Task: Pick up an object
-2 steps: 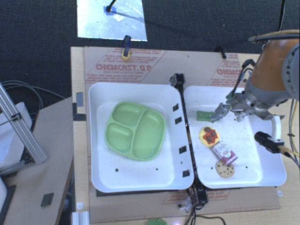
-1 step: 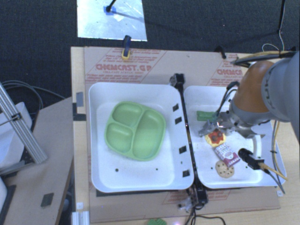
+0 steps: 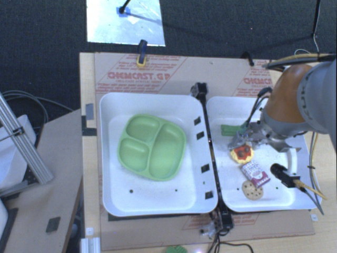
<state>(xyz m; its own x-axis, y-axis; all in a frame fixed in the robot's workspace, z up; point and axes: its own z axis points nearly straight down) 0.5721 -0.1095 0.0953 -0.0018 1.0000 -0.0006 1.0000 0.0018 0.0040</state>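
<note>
In the right-hand shallow white bin [image 3: 225,186], the gripper [image 3: 243,142] hangs over a round red-and-yellow toy [image 3: 241,154].
Approach step; jaw opening cannot be told; next, descend and close.

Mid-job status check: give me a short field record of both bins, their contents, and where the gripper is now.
left bin: holds one green divided plate
right bin: holds four small items
items, far to near: green block; yellow-and-red toy; red-and-white packet; cookie
gripper: over the right bin, just above the yellow-and-red toy, next to the green block
grasp: cannot tell from this view
</note>
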